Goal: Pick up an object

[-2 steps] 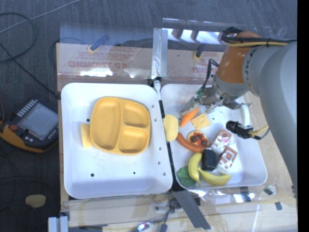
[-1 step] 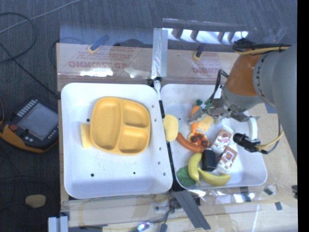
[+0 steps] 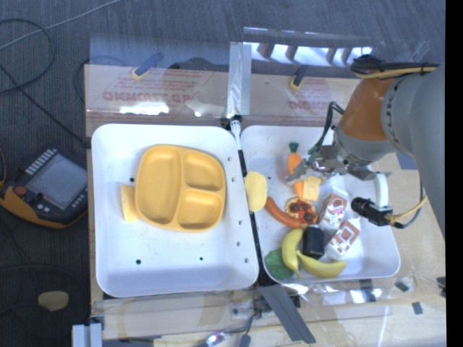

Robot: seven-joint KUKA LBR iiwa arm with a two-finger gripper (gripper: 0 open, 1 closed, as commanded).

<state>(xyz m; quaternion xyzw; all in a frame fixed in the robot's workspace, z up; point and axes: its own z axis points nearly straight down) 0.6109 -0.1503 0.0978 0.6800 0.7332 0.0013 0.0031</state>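
My gripper (image 3: 312,166) is low in the right bin (image 3: 387,262), at the end of the grey arm with its orange band (image 3: 365,114). It hangs just right of an orange carrot (image 3: 292,162) and just above a yellow cheese wedge (image 3: 311,189). Below these lie a pizza slice (image 3: 301,210), an orange sausage (image 3: 278,215), two white-and-red cartons (image 3: 335,210), a black block (image 3: 313,241) and yellow bananas (image 3: 305,260). I see nothing held in the gripper.
A yellow compartment tray (image 3: 178,188) lies in the left bin (image 3: 116,266). A pale yellow disc (image 3: 255,191) leans on the wall between the bins. A green leaf (image 3: 274,265) lies at the right bin's front left corner. A handheld pendant (image 3: 51,186) lies on the floor at left.
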